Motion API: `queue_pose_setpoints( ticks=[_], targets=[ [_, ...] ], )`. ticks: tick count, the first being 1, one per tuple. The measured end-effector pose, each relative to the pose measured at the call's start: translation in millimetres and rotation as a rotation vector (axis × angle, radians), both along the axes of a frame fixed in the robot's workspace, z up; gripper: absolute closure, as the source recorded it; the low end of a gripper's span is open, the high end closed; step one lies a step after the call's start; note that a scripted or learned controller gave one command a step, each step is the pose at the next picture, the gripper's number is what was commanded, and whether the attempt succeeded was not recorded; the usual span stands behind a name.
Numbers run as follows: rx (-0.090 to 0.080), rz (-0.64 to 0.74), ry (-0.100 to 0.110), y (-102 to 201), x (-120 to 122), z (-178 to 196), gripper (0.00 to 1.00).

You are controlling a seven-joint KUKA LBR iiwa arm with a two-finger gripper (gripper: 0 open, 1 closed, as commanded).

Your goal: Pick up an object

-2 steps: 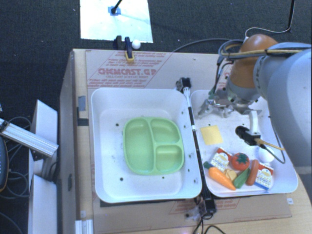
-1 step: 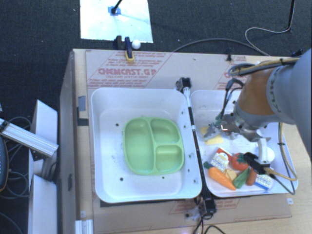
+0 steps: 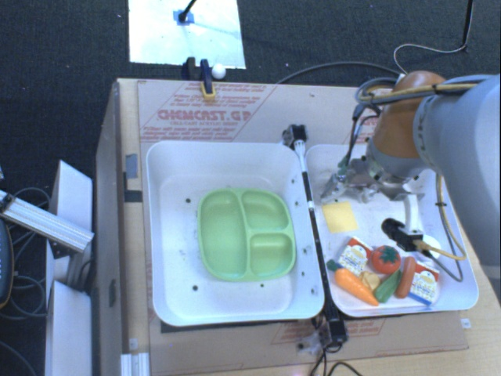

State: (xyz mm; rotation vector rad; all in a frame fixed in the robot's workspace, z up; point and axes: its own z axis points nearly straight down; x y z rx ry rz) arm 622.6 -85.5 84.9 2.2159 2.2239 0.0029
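While flat, carrot (image 3: 356, 286) tip lower-right.

A flat yellow cheese slice (image 3: 340, 217) lies mid-bin on the right. At that bin's near edge cluster a carrot (image 3: 356, 286), tomato (image 3: 384, 258), sausage (image 3: 405, 277), green vegetable (image 3: 387, 287) and two small cartons (image 3: 354, 255).

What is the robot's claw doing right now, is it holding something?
Claw: hanging above the top of the right bin, near the yellow cheese slice. I cannot tell whether it is open or closed, and nothing visibly sits in it.
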Motion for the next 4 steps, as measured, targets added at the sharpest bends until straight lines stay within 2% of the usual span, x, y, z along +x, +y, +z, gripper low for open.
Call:
queue_pose_setpoints(
  ticks=[1,2,3,4],
  targets=[
    [0.000,-0.002,0.002,2,-8,0,0.00],
    [0.000,0.000,0.001,3,-3,0,0.00],
    [0.000,0.001,0.000,2,47,0,0.00],
    [0.000,-0.002,0.002,-1,-5,0,0.00]
  ],
)
